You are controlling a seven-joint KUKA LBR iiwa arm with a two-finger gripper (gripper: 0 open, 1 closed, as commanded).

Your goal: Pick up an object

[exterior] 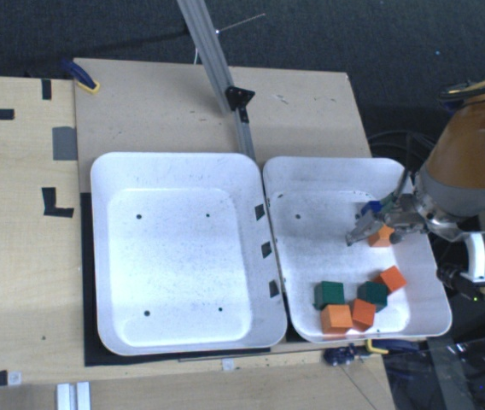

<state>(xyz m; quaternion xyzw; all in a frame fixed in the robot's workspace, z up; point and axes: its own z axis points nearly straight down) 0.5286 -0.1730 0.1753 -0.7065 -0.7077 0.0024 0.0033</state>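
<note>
Nearest the camera, along the near edge of the right bin (413, 319), sits a cluster of blocks: a green block (329, 293), an orange block (337, 317) just beside another orange block (363, 313), a dark green block (372, 293) and, a little farther right, a tilted orange block (393, 278). None of these looks lifted.

To the left, the left bin (106, 229) offers wide flat room. The wall between the two bins is the edge to clear in any crossing.

Farther right, the tool (371, 229) is down in the right bin, with a small orange block (382, 237) touching it; whether it is clamped on that block or merely beside it, I cannot tell. The pick looks underway but not proven, and the lift remains. The bin's right wall lies near, so room there is tight.
</note>
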